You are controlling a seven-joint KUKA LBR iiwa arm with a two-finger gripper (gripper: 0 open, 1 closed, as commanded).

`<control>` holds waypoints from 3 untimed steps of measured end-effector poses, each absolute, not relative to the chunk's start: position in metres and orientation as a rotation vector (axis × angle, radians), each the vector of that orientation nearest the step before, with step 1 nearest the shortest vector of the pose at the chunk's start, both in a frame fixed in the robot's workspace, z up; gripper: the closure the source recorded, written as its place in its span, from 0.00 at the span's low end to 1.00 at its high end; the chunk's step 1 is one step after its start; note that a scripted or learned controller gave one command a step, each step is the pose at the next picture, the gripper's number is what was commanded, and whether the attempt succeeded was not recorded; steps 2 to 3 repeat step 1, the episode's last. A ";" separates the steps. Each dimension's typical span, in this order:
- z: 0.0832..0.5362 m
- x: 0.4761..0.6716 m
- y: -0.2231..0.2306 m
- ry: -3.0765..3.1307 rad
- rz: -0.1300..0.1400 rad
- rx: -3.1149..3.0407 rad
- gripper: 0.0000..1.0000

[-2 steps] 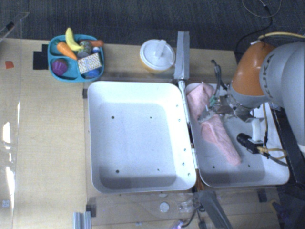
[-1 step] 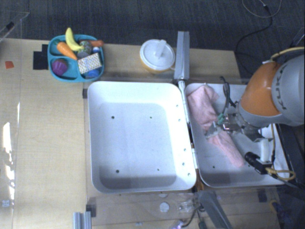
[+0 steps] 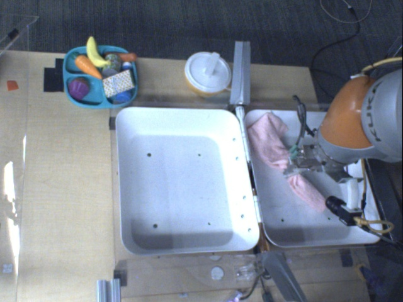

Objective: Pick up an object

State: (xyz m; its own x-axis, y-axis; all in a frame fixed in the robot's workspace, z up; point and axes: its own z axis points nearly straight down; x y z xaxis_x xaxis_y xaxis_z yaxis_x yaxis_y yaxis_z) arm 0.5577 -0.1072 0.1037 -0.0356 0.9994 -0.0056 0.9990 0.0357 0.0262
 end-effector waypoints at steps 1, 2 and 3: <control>0.187 0.638 -0.079 2.574 0.007 1.786 1.00; 0.187 0.638 -0.079 2.574 0.007 1.786 1.00; 0.187 0.638 -0.079 2.574 0.007 1.786 1.00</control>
